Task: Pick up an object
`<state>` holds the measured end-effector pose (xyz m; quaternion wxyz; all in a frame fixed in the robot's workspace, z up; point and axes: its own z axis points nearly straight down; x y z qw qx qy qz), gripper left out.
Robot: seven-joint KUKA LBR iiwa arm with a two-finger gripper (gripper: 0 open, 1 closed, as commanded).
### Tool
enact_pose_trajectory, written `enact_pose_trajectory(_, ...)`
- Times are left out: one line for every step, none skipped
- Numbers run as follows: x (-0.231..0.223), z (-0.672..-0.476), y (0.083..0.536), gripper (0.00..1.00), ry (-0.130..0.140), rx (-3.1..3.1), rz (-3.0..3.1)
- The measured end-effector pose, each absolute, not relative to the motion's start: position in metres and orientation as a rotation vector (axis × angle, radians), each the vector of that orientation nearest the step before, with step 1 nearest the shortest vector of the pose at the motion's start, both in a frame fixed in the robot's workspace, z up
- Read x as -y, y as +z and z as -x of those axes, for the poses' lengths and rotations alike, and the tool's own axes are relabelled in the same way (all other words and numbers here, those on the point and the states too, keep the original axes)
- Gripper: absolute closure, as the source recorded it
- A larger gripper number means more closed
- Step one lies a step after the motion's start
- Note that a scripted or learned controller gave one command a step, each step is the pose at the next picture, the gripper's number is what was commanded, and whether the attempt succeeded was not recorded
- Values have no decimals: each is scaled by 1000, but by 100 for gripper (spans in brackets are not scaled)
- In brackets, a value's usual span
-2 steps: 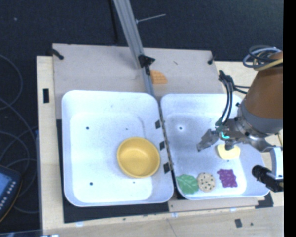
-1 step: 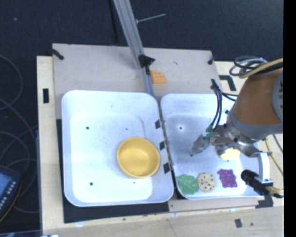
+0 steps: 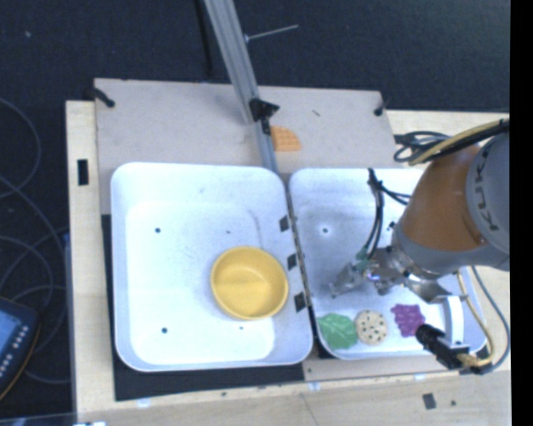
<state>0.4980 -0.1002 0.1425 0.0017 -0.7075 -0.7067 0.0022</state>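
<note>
Green piece (image 3: 338, 329) is lying just near of the claw (image 3: 348, 278); whether it is open, I cannot tell; lowering straight seems wise.

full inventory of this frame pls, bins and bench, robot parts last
bowl: 1, yellow, left bin, toward its right side
leafy item: 1, green, right bin, near edge
cookie: 1, tan with dark spots, right bin, right of the green item
grape bunch: 1, purple, right bin, right of the cookie
bins: 2, white, side by side on bench
orange piece: 1, orange, board behind the bins
arm: 1, grey with orange band, over right bin
gripper: 1, above the green item
</note>
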Motion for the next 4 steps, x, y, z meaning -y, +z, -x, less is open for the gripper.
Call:
enact_pose_trajectory(102, -498, 100, 0, 2, 2221, 2224)
enact_pose_trajectory(102, -500, 112, 100, -6, 2218, 2233)
enact_pose_trajectory(103, -499, 155, 100, -5, 2228, 2222)
enact_pose_trajectory(110, -493, 207, 100, -6, 2230, 2222)
